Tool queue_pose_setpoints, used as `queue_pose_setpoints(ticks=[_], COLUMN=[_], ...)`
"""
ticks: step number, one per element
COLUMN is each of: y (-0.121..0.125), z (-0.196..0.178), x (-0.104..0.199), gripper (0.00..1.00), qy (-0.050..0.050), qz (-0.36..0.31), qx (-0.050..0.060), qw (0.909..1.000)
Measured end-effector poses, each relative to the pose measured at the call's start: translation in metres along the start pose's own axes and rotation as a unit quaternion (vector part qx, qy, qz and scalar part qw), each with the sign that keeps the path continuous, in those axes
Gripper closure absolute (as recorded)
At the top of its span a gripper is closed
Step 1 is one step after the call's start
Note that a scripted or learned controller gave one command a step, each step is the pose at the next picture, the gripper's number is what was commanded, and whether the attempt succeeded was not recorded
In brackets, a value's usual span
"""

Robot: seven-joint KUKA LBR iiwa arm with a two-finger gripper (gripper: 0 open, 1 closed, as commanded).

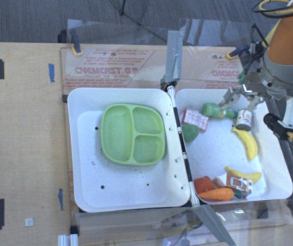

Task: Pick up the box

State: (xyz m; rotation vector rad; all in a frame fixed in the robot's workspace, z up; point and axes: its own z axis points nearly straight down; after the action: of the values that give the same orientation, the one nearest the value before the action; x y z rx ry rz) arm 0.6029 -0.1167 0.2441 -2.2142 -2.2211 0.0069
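Observation:
A small red-and-white box point(195, 119) lies flat near the left wall of the right bin point(279, 188), toward the back. My gripper point(240, 99) hangs over the back of that bin, to the right of the box and apart from it. Its fingers stand open with nothing between them. One fingertip is near a green toy point(211, 109), the other above a small brown-capped bottle point(244, 119). A second, smaller orange-and-white carton point(238, 182) lies at the front of the same bin.
The right bin also holds a green ball point(190, 132), two bananas point(247, 143) point(245, 175), a carrot point(218, 193) and a red pepper point(203, 184). A green divided plate point(133, 134) sits in the left bin point(85, 188).

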Motion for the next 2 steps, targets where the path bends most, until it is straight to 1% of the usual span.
queue_pose_setpoints(ticks=[1,2], y=[-0.037,-0.023], z=[0.137,0.156], x=[0.014,0.019], gripper=[0.0,0.0], qy=[0.0,-0.002], qz=[-0.056,-0.097], qx=[0.0,-0.005], qw=[0.9984,0.9953])
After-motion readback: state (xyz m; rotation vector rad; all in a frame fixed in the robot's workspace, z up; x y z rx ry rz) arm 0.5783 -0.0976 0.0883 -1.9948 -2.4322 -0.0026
